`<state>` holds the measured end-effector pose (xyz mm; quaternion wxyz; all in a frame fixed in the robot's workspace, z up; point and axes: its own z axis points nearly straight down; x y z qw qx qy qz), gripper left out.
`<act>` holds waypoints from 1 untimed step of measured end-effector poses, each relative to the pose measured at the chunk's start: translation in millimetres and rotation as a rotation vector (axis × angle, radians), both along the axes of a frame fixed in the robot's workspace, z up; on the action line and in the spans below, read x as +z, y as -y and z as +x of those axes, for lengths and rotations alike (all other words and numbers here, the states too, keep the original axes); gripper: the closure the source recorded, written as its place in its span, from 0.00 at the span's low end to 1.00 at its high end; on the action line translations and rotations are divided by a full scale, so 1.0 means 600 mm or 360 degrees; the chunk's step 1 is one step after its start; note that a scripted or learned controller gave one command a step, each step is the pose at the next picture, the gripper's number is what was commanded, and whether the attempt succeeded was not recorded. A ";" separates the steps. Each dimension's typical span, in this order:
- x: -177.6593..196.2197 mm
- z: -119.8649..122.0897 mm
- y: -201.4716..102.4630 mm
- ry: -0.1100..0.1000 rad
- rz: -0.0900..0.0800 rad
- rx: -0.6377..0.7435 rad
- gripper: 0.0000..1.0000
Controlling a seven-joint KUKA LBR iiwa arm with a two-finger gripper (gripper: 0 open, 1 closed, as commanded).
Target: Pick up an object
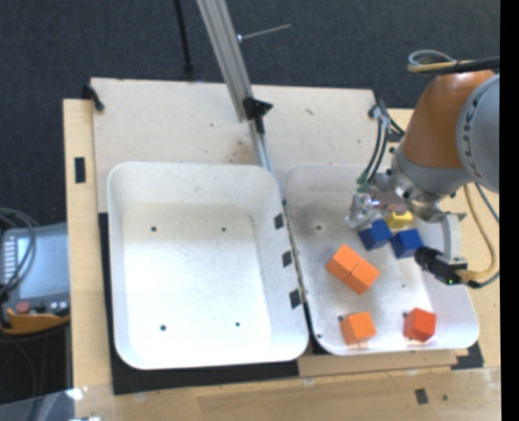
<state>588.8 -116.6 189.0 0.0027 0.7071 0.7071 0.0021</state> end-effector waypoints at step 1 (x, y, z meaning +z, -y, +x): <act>0.086 0.003 0.002 0.0001 -0.0001 0.0004 1.00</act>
